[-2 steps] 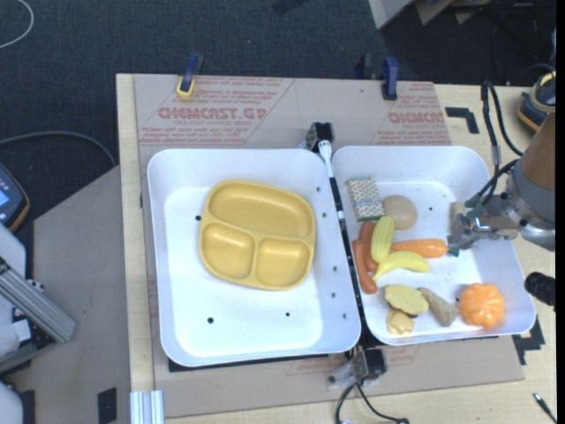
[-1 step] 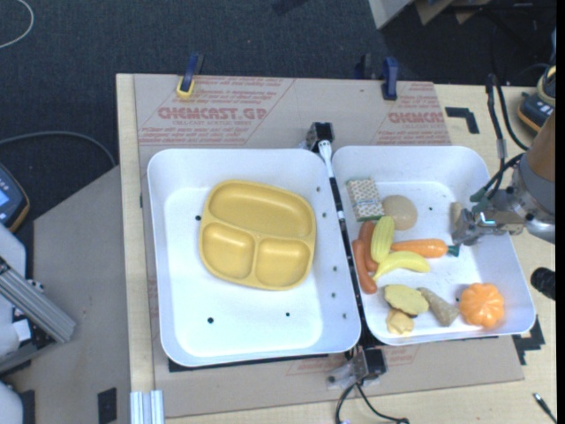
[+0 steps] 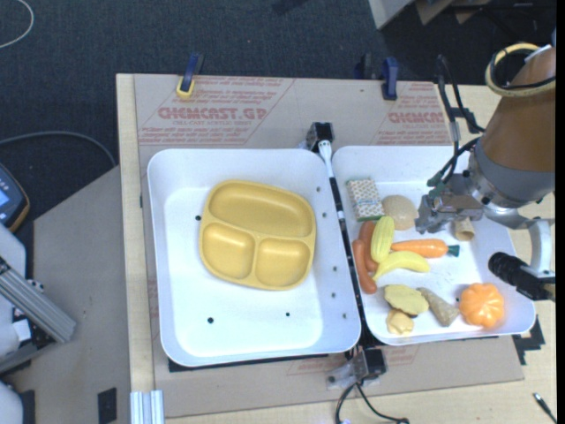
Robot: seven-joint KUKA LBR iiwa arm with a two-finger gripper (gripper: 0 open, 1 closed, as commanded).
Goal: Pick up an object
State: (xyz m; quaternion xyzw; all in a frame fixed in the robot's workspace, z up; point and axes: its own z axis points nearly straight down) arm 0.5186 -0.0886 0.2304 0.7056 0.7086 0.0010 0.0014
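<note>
Carrot under the gripper, no grasp visible

Carrot (image 3: 420, 248) is the toy food nearest the gripper (image 3: 439, 215) in the right bin (image 3: 521, 325), so we treat it as the likely target. It lies flat, its green tip pointing to the view's right, just below the gripper's dark body. Touching or almost touching its near side is a banana (image 3: 399, 264), and an upright corn cob (image 3: 382, 238) stands against its left end. Beyond those we see a pale round piece (image 3: 399, 208) and a patterned block (image 3: 364, 197) farther back, a pumpkin (image 3: 481, 304) toward the front right corner, and a red sausage (image 3: 363, 264) along the dividing wall. The left bin (image 3: 177, 325) bears a yellow divided plate (image 3: 258, 235).

Whether the fingers are released or clenched, we cannot tell; the wrist hides them, and nothing shows between them, so we count nothing as held.

To do this step well, we judge the gripper should come straight down across the carrot's narrow width, near its middle, clear of banana and corn. Crowding is the risk: a finger landing on a neighbour would push the carrot aside. We would lift slowly once closed.
</note>
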